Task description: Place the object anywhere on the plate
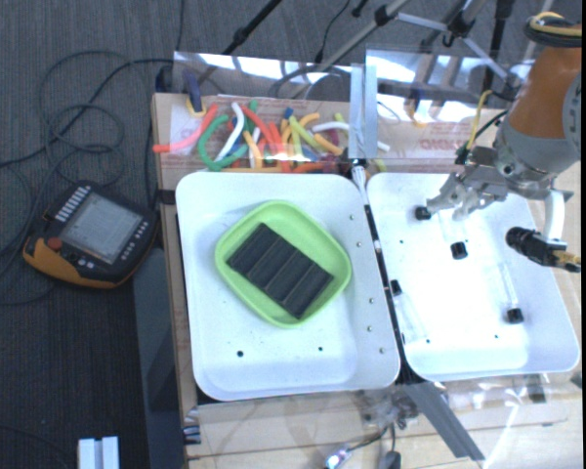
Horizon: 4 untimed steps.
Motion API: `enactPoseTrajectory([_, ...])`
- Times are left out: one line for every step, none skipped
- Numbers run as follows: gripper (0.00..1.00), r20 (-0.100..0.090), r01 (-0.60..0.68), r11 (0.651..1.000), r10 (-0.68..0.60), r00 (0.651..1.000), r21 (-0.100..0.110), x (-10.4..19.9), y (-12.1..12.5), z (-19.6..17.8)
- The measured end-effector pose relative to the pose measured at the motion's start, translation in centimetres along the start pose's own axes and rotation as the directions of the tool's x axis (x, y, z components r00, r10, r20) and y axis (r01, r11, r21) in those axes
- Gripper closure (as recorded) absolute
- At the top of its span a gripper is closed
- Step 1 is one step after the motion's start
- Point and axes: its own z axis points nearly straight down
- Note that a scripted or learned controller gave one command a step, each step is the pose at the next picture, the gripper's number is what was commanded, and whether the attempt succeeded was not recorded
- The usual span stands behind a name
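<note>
A green square plate lies in the left bin. On it rests a flat black ridged object, set diagonally across the plate's middle. My gripper hangs over the upper part of the right bin, far to the right of the plate. Its fingers are spread open and nothing sits between them. The grey arm with its orange band comes in from the upper right.
Small black bits lie on the right bin's floor. A bundle of coloured cables runs along the back edge behind the left bin. A teach pendant sits on the floor at left. Metal stands rise behind the bench.
</note>
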Motion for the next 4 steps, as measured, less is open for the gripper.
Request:
enactPoseTrajectory([1.00,-0.009,0.089,0.996,-0.089,0.996,0.001,5.4,-6.4,2.3])
enactPoseTrajectory([1.00,-0.008,0.390,0.921,-0.390,0.921,-0.002,10.7,-11.7,1.7])
enactPoseTrajectory([1.00,-0.008,0.447,0.895,-0.447,0.895,-0.002,18.9,-12.2,1.7])
enactPoseTrajectory([0.00,-0.008,0.446,0.895,-0.446,0.895,-0.002,18.9,-12.2,1.7])
